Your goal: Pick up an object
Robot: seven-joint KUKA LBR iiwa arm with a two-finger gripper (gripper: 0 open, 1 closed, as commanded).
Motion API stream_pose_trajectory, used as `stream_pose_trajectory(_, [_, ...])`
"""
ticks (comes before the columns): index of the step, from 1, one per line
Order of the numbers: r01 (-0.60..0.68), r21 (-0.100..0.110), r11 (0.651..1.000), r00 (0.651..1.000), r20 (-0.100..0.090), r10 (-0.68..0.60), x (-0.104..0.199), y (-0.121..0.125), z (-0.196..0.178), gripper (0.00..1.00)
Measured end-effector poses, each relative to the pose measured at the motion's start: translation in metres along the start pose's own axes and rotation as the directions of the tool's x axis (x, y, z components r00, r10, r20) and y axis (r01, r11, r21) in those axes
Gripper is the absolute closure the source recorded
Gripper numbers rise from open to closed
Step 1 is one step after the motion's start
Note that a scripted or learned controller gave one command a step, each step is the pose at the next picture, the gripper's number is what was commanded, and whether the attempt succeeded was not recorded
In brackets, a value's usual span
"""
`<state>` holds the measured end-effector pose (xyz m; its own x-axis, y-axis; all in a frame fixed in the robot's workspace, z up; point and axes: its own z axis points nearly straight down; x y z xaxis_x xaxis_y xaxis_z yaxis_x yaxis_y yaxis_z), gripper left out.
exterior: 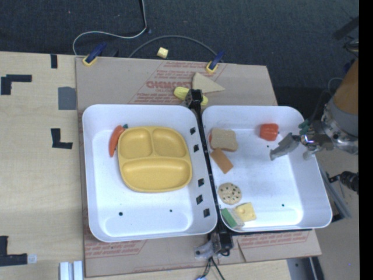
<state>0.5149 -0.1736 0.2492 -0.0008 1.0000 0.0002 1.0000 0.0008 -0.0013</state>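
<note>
Hovering over right bin [312, 214], gripper [285, 147] blurred; jaws' state unclear, possibly empty.

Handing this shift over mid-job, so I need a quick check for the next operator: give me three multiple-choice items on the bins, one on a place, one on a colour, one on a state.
1. Where is the yellow divided plate?
A. left bin
B. right bin
C. on the cardboard

2. What colour is the toy nearest the gripper?
A. green
B. red
C. blue

3. How does the carrot lie?
A. on the plate
B. beside the plate, in the left bin
C. in the right bin

Answers: 1 A, the plate sits left of the divider. 2 B, the red toy lies just left of the gripper. 3 B, it lies off the plate's left edge.
</note>
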Motion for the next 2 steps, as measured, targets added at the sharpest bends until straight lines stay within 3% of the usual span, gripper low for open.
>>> stream_pose_trajectory(1, [-0.003,0.007,1.0,1.0,0.0,0.003,-0.052,0.028,0.099,0.0])
stream_pose_trajectory(2, [0.004,-0.004,1.0,1.0,0.002,-0.004,-0.039,0.103,0.168,0.0])
